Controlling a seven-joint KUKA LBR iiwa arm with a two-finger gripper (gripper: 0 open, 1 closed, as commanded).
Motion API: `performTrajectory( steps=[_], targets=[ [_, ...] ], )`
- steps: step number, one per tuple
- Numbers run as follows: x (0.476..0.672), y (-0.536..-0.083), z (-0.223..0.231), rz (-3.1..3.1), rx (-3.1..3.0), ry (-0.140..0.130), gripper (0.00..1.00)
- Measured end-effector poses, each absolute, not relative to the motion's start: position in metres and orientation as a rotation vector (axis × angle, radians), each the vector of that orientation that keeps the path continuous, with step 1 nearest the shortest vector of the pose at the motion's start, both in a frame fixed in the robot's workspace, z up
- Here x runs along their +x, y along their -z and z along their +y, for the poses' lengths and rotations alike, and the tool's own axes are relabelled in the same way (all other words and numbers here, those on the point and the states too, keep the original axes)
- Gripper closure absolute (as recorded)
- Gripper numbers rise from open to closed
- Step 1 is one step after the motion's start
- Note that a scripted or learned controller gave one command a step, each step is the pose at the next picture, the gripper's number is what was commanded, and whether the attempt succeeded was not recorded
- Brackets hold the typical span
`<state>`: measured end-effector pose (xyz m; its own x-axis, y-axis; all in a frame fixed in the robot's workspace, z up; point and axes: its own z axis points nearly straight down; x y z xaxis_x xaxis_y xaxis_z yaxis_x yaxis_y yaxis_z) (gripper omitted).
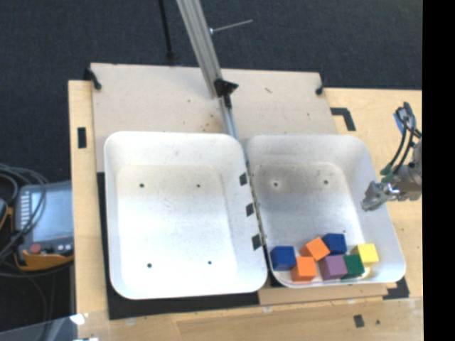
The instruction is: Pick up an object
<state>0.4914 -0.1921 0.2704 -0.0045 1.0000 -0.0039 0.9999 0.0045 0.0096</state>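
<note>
Two bins: the left bin (178,215) lies far across from the gripper, and the right bin (313,162) is the nearer one, its outer rim just beside the tool.
Camera view, arm: it comes in from the right edge at mid height, cables looping above it, only the wrist end in frame.
Gripper (372,197): sits over the right bin's outer rim, tip pointing in toward the bin floor. It is small and blurred here, so I cannot tell how it is set, and nothing is visibly held.
Blocks: seven cubes crowd the near corner of the right bin, below and a little inward from the gripper.
Yellow block (367,253): closest to the gripper, almost straight below it, beside the green block (353,264).
Rest of the cluster: purple block (332,266), two orange blocks (317,248) (306,267), and two blue blocks (334,243) (283,256); the second blue one is farthest from the tool.
Why clustered: probably the cubes slid against the sloped corner wall, which leaves them touching, with little gap for a finger.
Stage: judged as approach; no pick made yet.
Next move: likely down and toward the near corner; the yellow cube on the cluster's outer end looks the easiest target.
Risk: the bin wall and the neighbouring cubes may block a clean closure.
</note>
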Motion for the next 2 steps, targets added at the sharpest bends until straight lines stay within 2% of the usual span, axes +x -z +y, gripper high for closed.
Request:
performTrajectory(
  steps=[2],
  targets=[
    [0.522, -0.247, -0.102, 2.229, 2.216, 0.001, 1.00]
  ],
)
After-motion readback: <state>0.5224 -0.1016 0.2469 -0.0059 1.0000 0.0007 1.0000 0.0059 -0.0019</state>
